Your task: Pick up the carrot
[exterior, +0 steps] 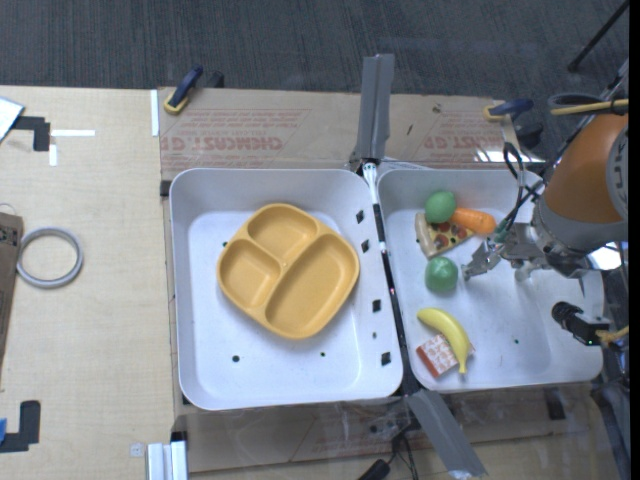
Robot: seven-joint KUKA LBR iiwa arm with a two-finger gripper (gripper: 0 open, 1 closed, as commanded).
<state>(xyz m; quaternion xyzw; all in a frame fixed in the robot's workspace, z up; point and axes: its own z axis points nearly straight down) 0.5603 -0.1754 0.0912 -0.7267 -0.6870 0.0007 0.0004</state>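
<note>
Worktop [80, 348]: light wood, carrying two shallow white bins side by side.

Left bin [200, 368]: holds one yellow divided plate [289, 269], three compartments, lying flat near the bin's centre.

Right bin [530, 363]: holds all the small items, grouped along its left half. Arm [590, 173], grey with orange band, reaches in over the right rim.

Tool [478, 264]: low over the bin floor, fingers spread, nothing between them. Tips sit just right of the lower green ball.

Banana [447, 332]: yellow, curved, toward the near left corner, touching a small red and white packet [436, 356].

Pizza slice toy [441, 236]: lies between the two green balls.

Carrot [474, 219]: orange, lying on its side near the far end of the right bin, touching the upper green ball [440, 206] and just beside the pizza slice; apart from the tool.

Lower green ball [441, 275]: just beside the pizza slice's near edge.

Tape roll [47, 257]: grey ring on the worktop, well left of both bins.
</note>
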